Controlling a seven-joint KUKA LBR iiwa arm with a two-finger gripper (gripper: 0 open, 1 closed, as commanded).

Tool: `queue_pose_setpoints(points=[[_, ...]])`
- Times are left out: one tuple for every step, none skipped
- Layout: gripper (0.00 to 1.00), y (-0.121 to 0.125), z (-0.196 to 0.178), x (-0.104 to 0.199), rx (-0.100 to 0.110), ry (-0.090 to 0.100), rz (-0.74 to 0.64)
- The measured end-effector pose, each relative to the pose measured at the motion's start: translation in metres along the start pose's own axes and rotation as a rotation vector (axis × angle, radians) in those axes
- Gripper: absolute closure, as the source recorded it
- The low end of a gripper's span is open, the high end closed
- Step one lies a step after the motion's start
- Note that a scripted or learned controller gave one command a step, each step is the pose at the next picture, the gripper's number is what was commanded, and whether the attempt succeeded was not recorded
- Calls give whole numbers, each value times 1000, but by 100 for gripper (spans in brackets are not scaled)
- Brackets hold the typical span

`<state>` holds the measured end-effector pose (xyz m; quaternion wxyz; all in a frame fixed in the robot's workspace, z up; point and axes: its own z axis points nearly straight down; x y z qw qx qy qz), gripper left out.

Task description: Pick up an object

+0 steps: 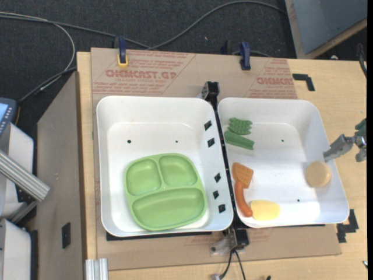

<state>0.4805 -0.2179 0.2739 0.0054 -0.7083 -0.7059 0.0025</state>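
The right bin holds several toy foods. A green pea-pod piece lies at its far left. An orange wedge sits above a thin red-orange sausage, and a yellow piece lies beside the sausage near the front wall. A round tan piece rests by the right wall. My gripper reaches in at the view's right edge, just above the right bin's right rim and up-right of the tan piece. Nothing is seen in its grasp.
In the left bin lies a green divided plate, at the front. Both bins sit on a cardboard sheet clamped at the back. Black clips run along the seam between the bins.
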Motion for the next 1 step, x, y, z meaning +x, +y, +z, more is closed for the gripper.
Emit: queue_pose_setpoints(points=[[0, 2, -5, 1, -11, -4, -4]])
